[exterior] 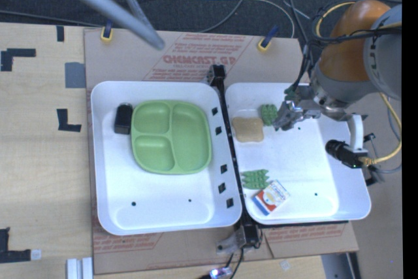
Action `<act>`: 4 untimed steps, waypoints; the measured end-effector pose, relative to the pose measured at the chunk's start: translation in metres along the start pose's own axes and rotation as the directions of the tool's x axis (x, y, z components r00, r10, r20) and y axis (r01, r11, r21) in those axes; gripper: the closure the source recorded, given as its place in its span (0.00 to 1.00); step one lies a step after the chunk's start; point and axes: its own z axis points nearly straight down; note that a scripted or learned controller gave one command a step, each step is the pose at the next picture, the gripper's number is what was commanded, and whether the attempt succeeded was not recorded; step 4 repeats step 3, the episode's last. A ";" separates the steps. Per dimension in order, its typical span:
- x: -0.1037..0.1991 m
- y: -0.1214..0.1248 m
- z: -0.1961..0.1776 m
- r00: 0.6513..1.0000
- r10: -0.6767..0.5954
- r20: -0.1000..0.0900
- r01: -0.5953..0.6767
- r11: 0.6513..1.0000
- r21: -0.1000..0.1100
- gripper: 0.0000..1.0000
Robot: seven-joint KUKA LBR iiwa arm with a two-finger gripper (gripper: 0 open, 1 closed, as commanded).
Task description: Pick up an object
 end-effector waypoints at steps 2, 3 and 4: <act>0.102 0.012 -0.006 1.000 -0.006 -0.003 0.006 1.000 0.005 1.00; 0.158 0.014 -0.019 1.000 -0.006 -0.003 0.006 1.000 0.005 1.00; 0.158 0.014 -0.019 1.000 -0.006 -0.003 0.006 1.000 0.005 1.00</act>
